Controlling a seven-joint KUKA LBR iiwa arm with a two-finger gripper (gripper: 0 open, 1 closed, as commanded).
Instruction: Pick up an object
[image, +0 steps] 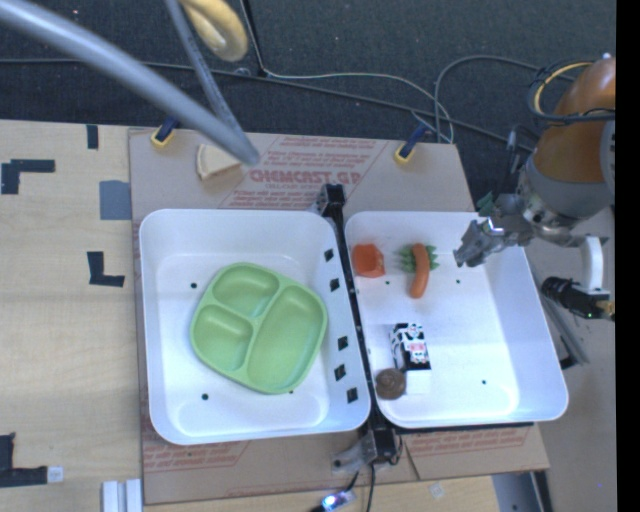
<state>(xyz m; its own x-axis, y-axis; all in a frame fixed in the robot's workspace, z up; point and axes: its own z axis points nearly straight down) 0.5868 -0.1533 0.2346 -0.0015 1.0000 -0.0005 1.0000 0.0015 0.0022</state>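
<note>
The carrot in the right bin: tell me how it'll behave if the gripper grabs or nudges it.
The carrot looks like a small toy, so probably light and stiff. Its long rounded body lies flat on the right bin floor, so a sideways nudge may well roll it. Its smooth tapered shape could slip from the gripper unless pinched across its middle.

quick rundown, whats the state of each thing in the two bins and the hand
green plate: flat in the left bin
orange block: in the right bin, free
carrot: lying flat, free
cow toy: free
brown ball: beside the cow toy
hand: above the right bin, holding nothing
</note>
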